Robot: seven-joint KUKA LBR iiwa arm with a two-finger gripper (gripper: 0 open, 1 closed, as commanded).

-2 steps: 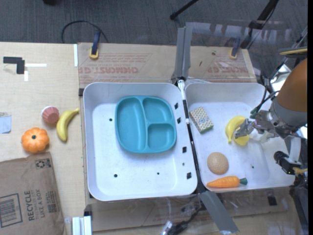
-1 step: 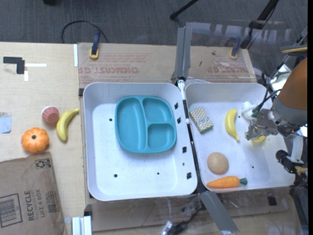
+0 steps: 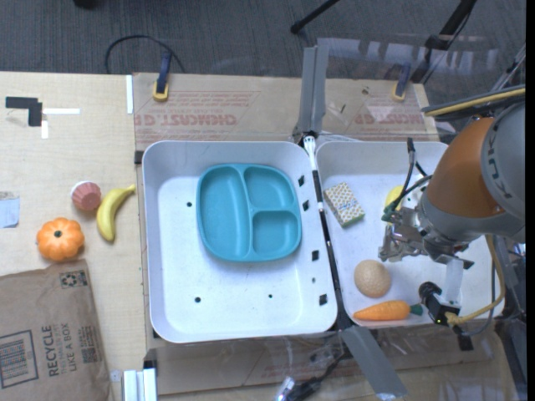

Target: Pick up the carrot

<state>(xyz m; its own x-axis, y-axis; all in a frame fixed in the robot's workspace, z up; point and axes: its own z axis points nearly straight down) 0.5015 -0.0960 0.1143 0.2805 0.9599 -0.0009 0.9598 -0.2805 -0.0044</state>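
The carrot (image 3: 383, 311) lies flat in the right bin (image 3: 368, 161), close to the front wall, with its thin end pointing left and its green end pointing right. A round tan ball (image 3: 373, 278) sits just behind it, very near. A yellow spotted sponge (image 3: 344, 204) lies farther back in the same bin, and a bit of something yellow (image 3: 394, 196) peeks out next to the arm.

The gripper (image 3: 399, 242) hangs over the right bin, above and to the right of the tan ball. It is apart from the carrot. I cannot tell how its end is set, because the metal parts are too jumbled to make out.

The left bin (image 3: 167, 249) holds a blue plate (image 3: 249, 211) with 3 sections. On the bench to the left lie a banana (image 3: 111, 211), a small orange pumpkin (image 3: 60, 239) and a pink cupcake (image 3: 86, 196).
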